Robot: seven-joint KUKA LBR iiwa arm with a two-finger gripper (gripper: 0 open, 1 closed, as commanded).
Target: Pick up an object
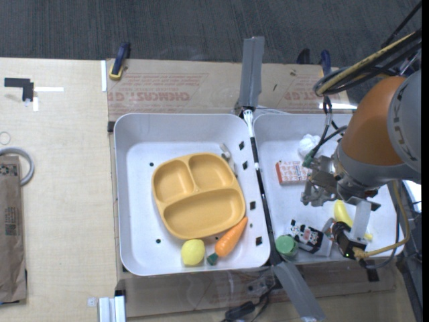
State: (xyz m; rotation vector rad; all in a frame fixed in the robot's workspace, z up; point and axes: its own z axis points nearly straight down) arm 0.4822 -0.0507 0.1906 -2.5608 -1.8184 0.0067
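So from my remote seat, the biggest thing is the bench (53,180), light wood, with a strip of brown cardboard (201,89) along the back behind the bins. The arm (385,129) comes in from the right, grey with that fat orange band, and hangs over the right bin (285,123). The left bin (134,200) sits right beside it, the two touching along the middle divider.

In the left bin there's a yellow divided plate (199,194) with three compartments, sitting roughly in the middle. Just below it, an orange toy carrot (231,237) lies tilted with its green tip down-left, touching the plate's lower right edge. Next to that, a yellow lemon-looking ball (193,251).

Over in the right bin, the gripper (315,192) hovers near the middle. I honestly can't tell how the jaws stand, too dark and cluttered there. Just left of it lies a small red and white box (291,172), and a white crumpled thing (309,143) sits above that. A yellow item (342,212) peeks out beside the wrist. Near the front edge: a green round piece (286,245) and a small black and white packet (309,236) close beside it.
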